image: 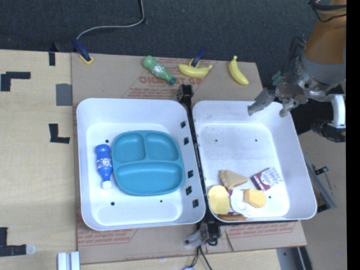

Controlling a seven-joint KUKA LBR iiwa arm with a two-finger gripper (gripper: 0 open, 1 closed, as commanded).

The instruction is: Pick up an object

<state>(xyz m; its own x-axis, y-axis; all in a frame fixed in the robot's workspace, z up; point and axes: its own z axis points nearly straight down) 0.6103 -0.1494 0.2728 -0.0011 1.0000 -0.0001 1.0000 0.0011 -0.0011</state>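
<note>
A green bottle (159, 70) and two bananas (194, 70) (238, 72) lie on the cardboard sheet (129, 83) behind the bins. A black cable (121, 24) crosses the dark floor beyond.

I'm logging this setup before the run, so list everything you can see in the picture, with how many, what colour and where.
White bins: 2, white, side by side on the bench, left and right.
Divided plate: 1, blue, in the left bin.
Small bottle: 1, blue with a white cap, left bin, beside the plate's left edge.
Food pieces: a small pile, yellow, tan and white, near corner of the right bin.
Packet: 1, dark red and white, right bin, by the pile.
Bananas: 2, yellow, behind the bins.
Green bottle: 1, lying behind the bins.
Gripper: 1, grey, open, over the right bin's far right corner.
</note>
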